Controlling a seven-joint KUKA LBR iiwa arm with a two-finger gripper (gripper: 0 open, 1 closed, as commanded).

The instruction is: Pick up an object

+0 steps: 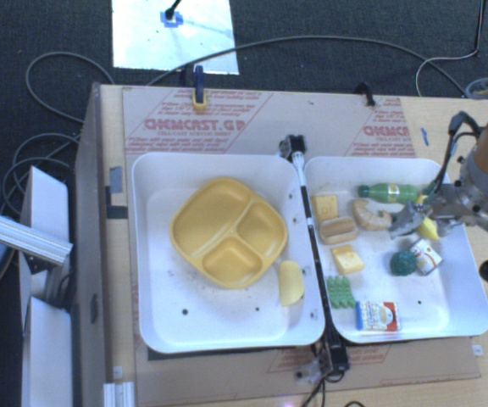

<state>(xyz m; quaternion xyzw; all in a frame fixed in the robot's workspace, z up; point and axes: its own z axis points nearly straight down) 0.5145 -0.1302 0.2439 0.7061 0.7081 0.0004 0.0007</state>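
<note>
Yellow plate (230, 242) sits in the left bin (155, 312), and my gripper (419, 219) is far to its right, low over the toys. I cannot tell if the jaws are clenched. Nothing looks lifted yet; a small yellow toy (429, 228) lies just under the gripper.

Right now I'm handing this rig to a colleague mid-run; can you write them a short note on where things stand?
Gripper: low over the right bin, by a yellow item; whether it holds anything cannot be told.
Right bin: green bottle, bread roll, hot dog bun, two cheese-coloured blocks, broccoli, small carton, green waffle-like piece, blue-and-white box.
Left bin: yellow divided plate, pale yellow piece.
Done: no object visibly lifted.
Left: grasp and lift one object.
</note>
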